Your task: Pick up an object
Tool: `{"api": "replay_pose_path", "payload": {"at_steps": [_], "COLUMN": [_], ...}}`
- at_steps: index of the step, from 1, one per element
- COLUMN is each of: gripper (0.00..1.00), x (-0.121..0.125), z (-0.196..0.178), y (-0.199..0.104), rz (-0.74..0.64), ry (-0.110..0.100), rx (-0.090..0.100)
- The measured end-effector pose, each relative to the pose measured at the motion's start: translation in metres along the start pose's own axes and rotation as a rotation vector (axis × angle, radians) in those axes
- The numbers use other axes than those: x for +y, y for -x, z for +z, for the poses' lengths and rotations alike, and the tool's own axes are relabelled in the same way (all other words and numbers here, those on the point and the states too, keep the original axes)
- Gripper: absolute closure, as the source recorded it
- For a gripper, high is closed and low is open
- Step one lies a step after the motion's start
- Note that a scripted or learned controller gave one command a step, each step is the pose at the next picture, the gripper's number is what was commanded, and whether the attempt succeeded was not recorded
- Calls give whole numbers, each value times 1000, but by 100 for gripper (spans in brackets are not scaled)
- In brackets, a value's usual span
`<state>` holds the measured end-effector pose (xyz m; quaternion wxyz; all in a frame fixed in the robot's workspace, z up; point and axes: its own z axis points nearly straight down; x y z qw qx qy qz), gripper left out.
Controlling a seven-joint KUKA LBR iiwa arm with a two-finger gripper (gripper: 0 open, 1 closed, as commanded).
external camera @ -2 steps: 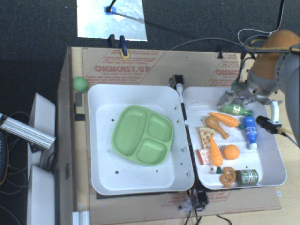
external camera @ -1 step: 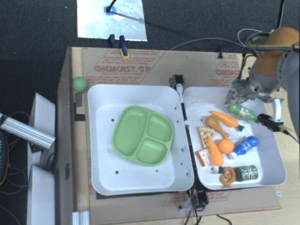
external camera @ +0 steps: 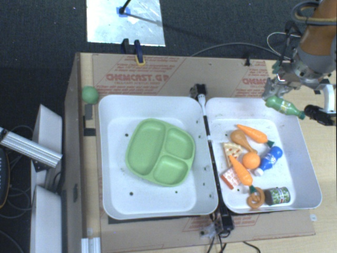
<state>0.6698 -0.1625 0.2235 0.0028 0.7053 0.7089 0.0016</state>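
Green bottle [external camera: 284,106] at end effector [external camera: 275,93].

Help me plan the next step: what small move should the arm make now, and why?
Probably lift a little higher. The green bottle hangs tilted at the claw, just above the right bin's far rim, so more height would likely clear the rim before any sideways travel.

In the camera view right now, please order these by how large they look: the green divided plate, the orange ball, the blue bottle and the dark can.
1. Green divided plate, by far the largest.
2. Dark can and blue bottle: they look about alike, so I do not rank them.
3. Orange ball, the smallest.
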Motion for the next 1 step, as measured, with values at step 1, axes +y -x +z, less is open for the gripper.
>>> {"api": "replay_pose_path", "payload": {"at_steps": [1], "gripper": [100], "x": [-57], "z": [-43], "y": [-89], "rz": [0], "ry": [-2], "rx": [2]}}
